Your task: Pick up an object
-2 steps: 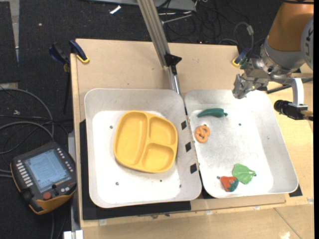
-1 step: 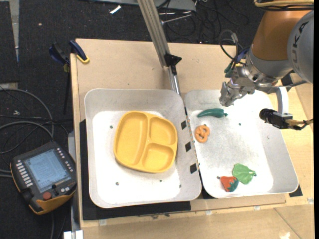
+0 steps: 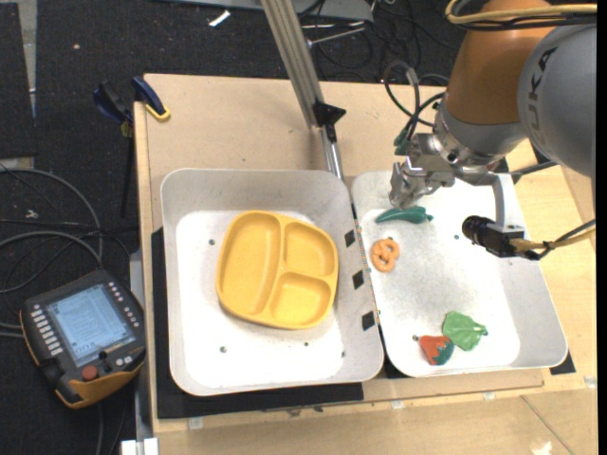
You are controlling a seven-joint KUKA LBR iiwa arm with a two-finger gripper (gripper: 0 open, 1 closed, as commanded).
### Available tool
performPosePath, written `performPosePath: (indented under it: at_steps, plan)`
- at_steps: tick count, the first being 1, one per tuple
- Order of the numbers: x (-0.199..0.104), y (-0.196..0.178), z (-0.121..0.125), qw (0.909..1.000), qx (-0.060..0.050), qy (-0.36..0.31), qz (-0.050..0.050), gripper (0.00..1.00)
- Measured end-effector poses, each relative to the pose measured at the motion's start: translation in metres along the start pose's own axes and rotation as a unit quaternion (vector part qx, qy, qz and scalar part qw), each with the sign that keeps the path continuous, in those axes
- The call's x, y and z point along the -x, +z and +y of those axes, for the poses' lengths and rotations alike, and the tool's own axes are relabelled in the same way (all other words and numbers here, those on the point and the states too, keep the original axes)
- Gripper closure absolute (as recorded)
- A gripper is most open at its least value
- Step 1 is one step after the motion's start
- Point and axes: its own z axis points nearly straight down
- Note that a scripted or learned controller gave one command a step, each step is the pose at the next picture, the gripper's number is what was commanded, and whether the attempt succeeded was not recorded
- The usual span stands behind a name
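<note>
My gripper [image 3: 406, 195] hangs over the far left part of the right bin [image 3: 531, 282], its tips just above a teal green pepper-shaped piece [image 3: 403, 216] lying on the bin floor. An orange pretzel [image 3: 384, 253] lies a little nearer, close to the bin's left wall. At the near end of that bin sit a green leafy piece [image 3: 464, 330] and a red strawberry-like piece [image 3: 435, 349], touching each other. I see nothing between the fingers.
The left bin [image 3: 190, 254] holds a yellow divided plate [image 3: 278, 269]. A slanted metal pole [image 3: 299, 64] crosses behind the bins. A black fitting [image 3: 488, 234] on the arm's cable hangs over the right bin. A teach pendant [image 3: 81, 335] lies off the bench, left.
</note>
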Motion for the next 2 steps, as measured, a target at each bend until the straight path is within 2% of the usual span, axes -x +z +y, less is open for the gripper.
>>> performPosePath:
  at_steps: [2]
  plan:
    - [-0.096,0.028,-0.052,1.0,-0.002,0.0,0.0,1.0]
